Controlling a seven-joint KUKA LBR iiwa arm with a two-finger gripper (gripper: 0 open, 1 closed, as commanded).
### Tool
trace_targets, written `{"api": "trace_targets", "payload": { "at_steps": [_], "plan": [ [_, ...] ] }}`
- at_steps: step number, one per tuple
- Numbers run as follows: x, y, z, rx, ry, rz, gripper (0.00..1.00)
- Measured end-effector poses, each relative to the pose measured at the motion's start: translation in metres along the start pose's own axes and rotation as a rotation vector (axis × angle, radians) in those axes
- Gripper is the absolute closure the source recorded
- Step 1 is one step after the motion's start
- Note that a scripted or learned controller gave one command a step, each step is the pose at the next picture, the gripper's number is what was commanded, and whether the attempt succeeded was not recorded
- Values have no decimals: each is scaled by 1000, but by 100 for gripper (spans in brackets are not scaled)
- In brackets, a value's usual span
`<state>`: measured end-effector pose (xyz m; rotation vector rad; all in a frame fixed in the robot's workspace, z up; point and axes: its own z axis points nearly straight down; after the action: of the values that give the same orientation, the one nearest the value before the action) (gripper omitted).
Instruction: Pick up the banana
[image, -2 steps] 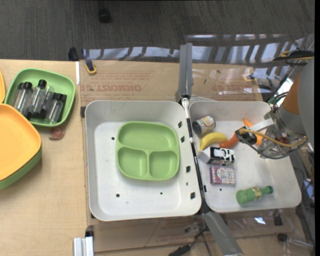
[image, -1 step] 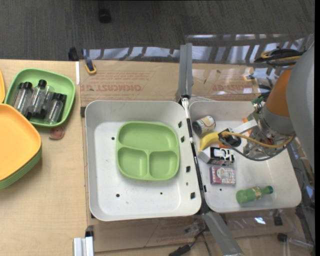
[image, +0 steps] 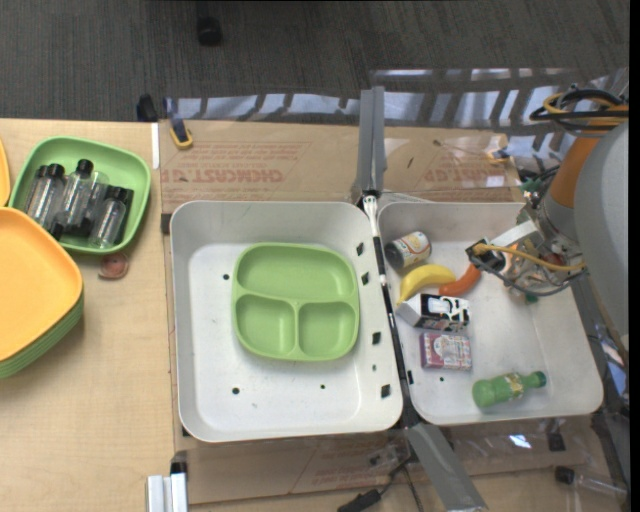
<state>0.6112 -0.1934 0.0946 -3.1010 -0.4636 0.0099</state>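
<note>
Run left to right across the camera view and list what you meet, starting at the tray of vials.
Green tray of vials → green divided plate → banana → green bottle.

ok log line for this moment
banana: right bin, beside can | gripper: above right bin, apart from banana | banana not held

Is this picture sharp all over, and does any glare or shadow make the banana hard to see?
In the camera view the light is even and soft, with only faint shadows. The banana in the right bin looks sharp and free of glare. The grey arm, nearer the lens, looks soft. Pale striped reflections streak the shiny panel behind the bins.
</note>
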Motion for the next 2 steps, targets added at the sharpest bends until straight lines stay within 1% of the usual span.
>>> {"api": "trace_targets", "payload": {
  "at_steps": [1, 2],
  "plan": [
    [2, -79, -65, -5, 1, 48, 100],
    [-47, -114, -65, -5, 1, 15, 100]
  ]
}}
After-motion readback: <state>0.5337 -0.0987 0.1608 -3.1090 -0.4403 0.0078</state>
